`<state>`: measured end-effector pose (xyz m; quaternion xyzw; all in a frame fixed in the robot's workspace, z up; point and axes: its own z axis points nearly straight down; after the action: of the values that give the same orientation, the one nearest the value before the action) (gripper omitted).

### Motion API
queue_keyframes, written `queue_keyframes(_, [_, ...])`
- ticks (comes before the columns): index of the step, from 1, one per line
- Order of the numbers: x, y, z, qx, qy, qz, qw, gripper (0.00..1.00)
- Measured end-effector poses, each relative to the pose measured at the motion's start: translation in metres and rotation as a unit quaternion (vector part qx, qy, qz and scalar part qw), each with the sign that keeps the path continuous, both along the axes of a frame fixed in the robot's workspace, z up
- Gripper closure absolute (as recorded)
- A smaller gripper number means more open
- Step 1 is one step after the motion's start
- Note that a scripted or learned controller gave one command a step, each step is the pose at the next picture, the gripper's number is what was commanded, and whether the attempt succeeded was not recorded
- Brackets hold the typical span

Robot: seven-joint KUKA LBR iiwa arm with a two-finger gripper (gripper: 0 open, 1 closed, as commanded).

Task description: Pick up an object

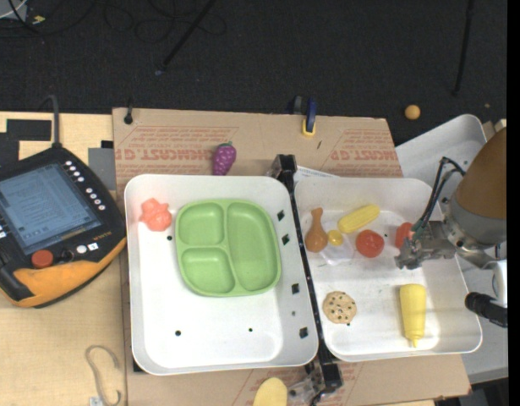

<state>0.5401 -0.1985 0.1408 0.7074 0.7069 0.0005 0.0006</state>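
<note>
1. Brown cardboard on the bench [243, 142] is bearing two shallow white bins side by side.
2. Sitting in the left white bin [150, 328] are a green three-compartment plastic tray [226, 248] and a small pink toy [156, 215].
3. Lying in the right white bin [450, 341] are a yellow bottle-shaped toy [413, 311], yellow toy corn [358, 218], an orange drumstick toy [316, 231], a red toy tomato [369, 243] and a round cookie [339, 308].
4. Hovering near that bin's right side, just beside the tomato, is the grey two-finger gripper [409, 256]; whether its jaws are open or closed, I cannot tell. Judging by this, the approach step is under way, and the next move calls for lowering squarely over one object.

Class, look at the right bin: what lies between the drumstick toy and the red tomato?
In the camera view, the yellow corn cob lies between and slightly above the drumstick and the tomato, on the right bin.
</note>
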Motion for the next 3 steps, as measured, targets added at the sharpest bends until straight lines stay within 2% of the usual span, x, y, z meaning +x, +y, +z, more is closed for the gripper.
queue_keyframes(1, [-0.008,-0.008,0.055,-0.0005,-0.001,-0.002,1.0000,1.00])
queue_keyframes(2, [-0.008,-0.010,0.089,-0.0002,0.000,0.000,1.0000,1.00])
queue_keyframes(3, [-0.023,0.041,0.097,0.0016,0.002,0.002,1.0000,1.00])
